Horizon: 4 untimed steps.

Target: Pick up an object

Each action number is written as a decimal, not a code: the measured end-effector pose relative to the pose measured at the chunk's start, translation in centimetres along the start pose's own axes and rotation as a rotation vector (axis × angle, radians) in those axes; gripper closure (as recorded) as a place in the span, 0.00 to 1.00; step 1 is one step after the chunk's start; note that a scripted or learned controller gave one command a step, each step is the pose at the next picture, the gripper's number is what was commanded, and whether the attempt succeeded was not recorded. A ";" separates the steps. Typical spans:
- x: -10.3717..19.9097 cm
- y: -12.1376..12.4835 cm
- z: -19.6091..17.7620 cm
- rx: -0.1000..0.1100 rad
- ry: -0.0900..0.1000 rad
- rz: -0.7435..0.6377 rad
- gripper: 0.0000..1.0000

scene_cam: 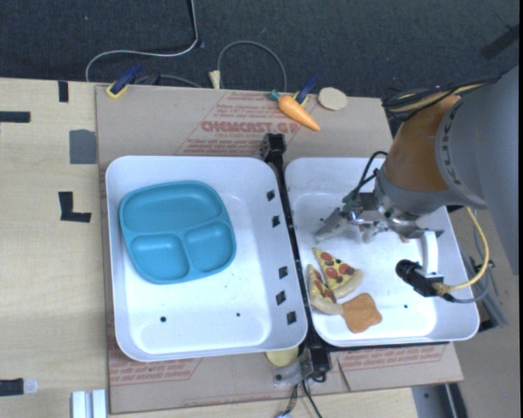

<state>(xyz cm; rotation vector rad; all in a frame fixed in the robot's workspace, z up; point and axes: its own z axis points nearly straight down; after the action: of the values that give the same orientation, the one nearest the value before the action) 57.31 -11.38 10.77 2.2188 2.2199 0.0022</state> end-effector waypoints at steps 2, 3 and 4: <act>-6.4 -2.7 -2.3 -0.001 -0.005 0.005 0.00; 2.0 1.7 -6.0 -0.002 0.003 -0.010 0.00; 1.5 -3.4 1.6 0.014 0.003 0.001 0.00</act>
<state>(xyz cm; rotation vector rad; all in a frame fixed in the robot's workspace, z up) 53.91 -9.92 9.14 2.2283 2.2268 -0.0099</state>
